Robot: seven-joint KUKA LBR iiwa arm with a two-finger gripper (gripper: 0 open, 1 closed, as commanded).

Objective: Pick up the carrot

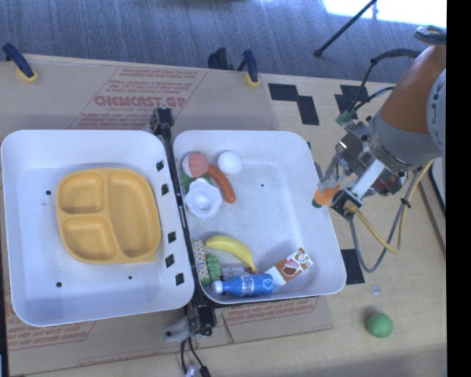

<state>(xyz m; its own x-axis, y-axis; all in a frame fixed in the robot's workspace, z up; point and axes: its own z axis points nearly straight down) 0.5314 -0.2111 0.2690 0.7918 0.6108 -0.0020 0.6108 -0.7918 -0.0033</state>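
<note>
My gripper (327, 195) hangs over the right rim of the right bin (318, 234), on the grey arm with its orange band that comes in from the right. A small orange piece, the carrot (321, 198), shows between the fingertips, raised off the bin floor. Most of the carrot is hidden by the fingers. The gripper is shut on it.
The right bin holds an orange-red sausage shape (224, 184), a white ball (229, 162), a white cup (202, 199), a banana (231, 249), a blue bottle (245, 286) and a small carton (291, 266). A yellow divided plate (108, 214) lies in the left bin. A green ball (379, 324) rests on the bench.
</note>
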